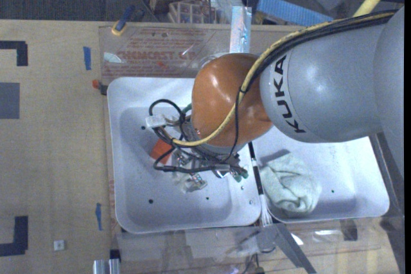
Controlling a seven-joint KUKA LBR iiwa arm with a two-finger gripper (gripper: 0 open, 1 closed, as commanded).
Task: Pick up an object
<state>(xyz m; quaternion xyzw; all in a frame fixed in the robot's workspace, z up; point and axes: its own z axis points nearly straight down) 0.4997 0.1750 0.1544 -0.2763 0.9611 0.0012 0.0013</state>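
Nothing looks picked up yet: the gripper (192, 167) hangs low over the middle of the left bin (128, 202), near an orange thing (160, 148), while a white cloth (290, 184) lies in the right bin (366, 202).

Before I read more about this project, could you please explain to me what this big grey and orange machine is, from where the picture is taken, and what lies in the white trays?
The large grey machine with the orange band is a KUKA robot arm. It reaches in from the right. One fixed camera above the bench looks down at a slant.

Two shallow white bins sit side by side. The arm leans over the left white bin, and its end effector, with black cables around it, is low inside that bin. A small orange object lies beside it; I cannot tell whether anything is held. In the right white bin lies a crumpled white cloth.
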